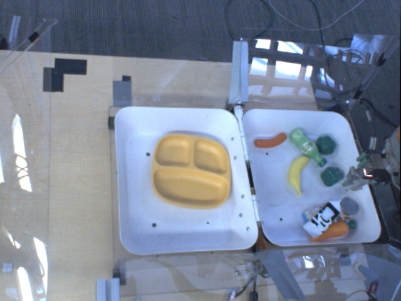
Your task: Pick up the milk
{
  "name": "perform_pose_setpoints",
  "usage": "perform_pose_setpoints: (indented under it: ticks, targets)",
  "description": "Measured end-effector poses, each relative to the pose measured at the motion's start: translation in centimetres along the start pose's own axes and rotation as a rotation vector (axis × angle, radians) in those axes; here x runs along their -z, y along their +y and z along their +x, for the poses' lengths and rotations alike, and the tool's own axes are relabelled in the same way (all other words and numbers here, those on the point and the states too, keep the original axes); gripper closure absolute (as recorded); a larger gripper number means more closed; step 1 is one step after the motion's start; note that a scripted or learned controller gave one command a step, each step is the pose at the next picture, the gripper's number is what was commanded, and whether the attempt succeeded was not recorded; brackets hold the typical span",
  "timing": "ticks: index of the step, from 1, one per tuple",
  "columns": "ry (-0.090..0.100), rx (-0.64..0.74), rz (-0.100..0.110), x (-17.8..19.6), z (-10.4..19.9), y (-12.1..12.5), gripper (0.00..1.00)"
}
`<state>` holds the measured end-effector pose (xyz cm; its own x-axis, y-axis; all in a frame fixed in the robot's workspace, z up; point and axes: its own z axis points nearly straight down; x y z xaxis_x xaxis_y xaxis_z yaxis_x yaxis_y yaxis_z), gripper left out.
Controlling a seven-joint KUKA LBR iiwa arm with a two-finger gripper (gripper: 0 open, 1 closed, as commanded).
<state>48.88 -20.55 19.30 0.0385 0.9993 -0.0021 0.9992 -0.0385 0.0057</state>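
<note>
- Light wood counter (62, 168) carries two shallow white plastic bins side by side, touching along their inner edges.
- Left white bin (135, 231): holds one yellow moulded food tray with three compartments (191, 170), sitting near the bin's centre, well apart from all four walls.
- Right white bin (276, 224): holds the rest of the items.
- Small milk carton, white w/ black and blue print (322, 218), lies tilted near the right bin's front-right corner.
- Orange carrot (333, 231) lies just in front of the carton, touching it, close to the front wall.
- Small grey round object (349, 204), poss. a cap or lid (too small to tell), sits just beside the carton toward the right wall.
- Yellow banana (297, 174) near the bin's middle, curved, running back to front.
- Red-orange sausage (270, 141) near the back-left corner.
- Green plastic bottle (306, 147) lies at a slant near the back wall, between sausage and a dark green broccoli piece (326, 145).
- Second dark green lumpy item (332, 176) is near the right wall.
- Claw (363, 174) is at the right bin's right edge, just beside that second green item, apart from the carton; nothing seen between its fingers, and open vs clenched can't be told from here.
</note>
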Motion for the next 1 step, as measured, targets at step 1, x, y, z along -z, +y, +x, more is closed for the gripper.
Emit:
perform_pose_setpoints:
  ticks: [1]
  targets:
    - [0.0,0.0,0.0,-0.01,0.01,0.0,0.0]
